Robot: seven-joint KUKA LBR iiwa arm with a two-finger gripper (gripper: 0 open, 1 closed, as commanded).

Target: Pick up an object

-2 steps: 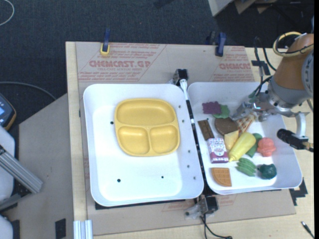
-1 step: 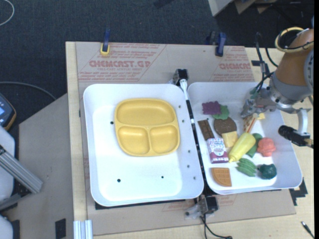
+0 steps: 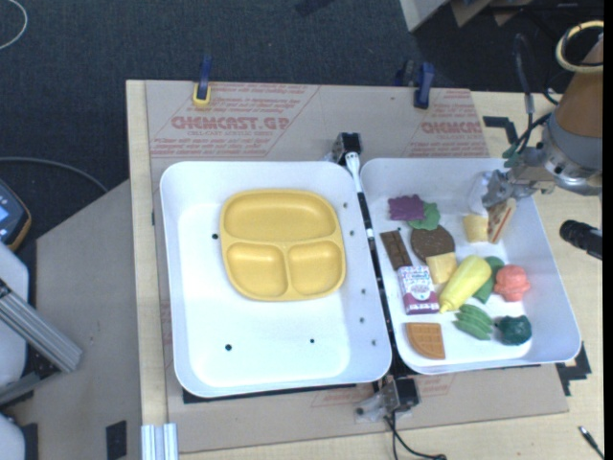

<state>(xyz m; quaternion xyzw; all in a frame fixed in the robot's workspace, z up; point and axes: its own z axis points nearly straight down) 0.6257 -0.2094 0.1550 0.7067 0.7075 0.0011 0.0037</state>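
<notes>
There are two white bins on the bench: the left bin [image 3: 192,343] and the right bin [image 3: 556,305]. The left bin holds one yellow divided tray [image 3: 283,242]. The right bin holds about eleven small toy foods: one purple grape bunch [image 3: 406,206], one brown bar [image 3: 394,247], one brown round piece [image 3: 433,241], two pale yellow blocks [image 3: 475,226], one yellow corn-like piece [image 3: 465,282], one small printed carton [image 3: 418,288], one waffle-like square [image 3: 425,339], one green pod [image 3: 473,322], one dark green broccoli [image 3: 515,329] and one orange-pink piece [image 3: 512,282]. There are two blue clamps [image 3: 422,82] at the far edge of the board.
</notes>
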